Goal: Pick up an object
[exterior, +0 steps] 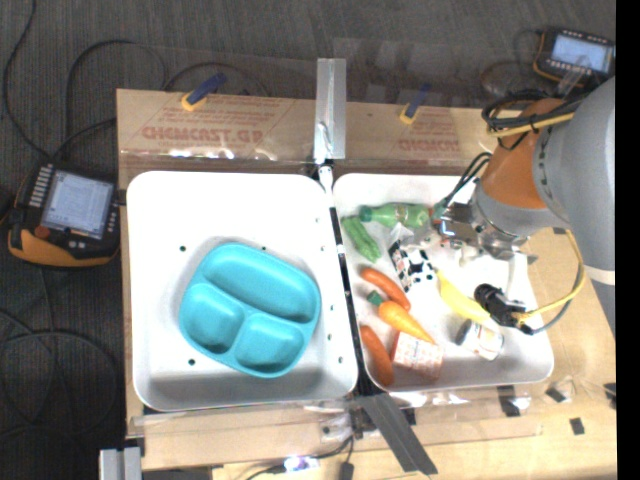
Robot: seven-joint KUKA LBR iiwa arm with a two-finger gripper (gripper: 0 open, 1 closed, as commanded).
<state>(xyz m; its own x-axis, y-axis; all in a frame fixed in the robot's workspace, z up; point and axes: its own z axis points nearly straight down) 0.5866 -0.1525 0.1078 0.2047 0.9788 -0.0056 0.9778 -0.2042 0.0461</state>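
Lowest in the frame, a small orange-and-white box (416,356) lies at the right bin's (535,363) bottom edge, beside two carrots (392,303). Above them sit a black-and-white cow figure (412,264), a green bottle (393,214) and a green pepper-like piece (360,236) — with a yellow banana (459,299) right of centre. At the bin's upper right, the gripper (462,230) hangs over the pile just right of the bottle; whether it is open cannot be told. A turquoise divided tray (250,306) fills the left bin (160,213).
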